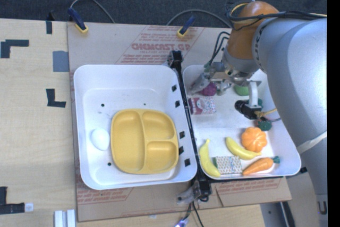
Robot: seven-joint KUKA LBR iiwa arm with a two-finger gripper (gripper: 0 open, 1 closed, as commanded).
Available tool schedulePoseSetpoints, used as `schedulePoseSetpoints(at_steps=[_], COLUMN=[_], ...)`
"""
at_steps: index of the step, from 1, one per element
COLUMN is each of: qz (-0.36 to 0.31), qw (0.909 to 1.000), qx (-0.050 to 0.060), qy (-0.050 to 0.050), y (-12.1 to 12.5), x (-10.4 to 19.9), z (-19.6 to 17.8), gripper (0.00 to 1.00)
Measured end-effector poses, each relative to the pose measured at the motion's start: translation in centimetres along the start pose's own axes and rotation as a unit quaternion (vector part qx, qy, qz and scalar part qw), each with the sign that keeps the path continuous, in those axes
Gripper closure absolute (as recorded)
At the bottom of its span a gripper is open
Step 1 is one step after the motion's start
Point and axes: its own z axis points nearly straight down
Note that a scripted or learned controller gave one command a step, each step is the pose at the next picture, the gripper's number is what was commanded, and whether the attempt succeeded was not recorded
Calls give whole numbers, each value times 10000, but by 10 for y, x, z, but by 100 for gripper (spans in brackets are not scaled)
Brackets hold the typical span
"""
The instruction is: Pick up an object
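Camera view shows the gripper (212, 82) low in the right white bin (289, 167), its jaws' state impossible to tell, above a small pink-and-white packet (203, 106) lying flat near the bin's left wall, probably light, crinkly, best pinched across its width.

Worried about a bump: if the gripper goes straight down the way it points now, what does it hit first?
Probably the pink packet, lying just below the gripper in the right bin. Depth is hard to judge from this slanted view, so it might meet the bin floor beside it instead.
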Motion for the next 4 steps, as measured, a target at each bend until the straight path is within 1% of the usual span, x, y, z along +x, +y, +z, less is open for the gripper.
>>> schedulePoseSetpoints(at_steps=[2,3,4], qz=[8,6,-3], qw=[10000,10000,10000], qx=[-5,-13,15], qy=[-16,-18,-14], y=[0,0,0], x=[5,-64,-63], z=[0,-1,-7], gripper=[0,0,100])
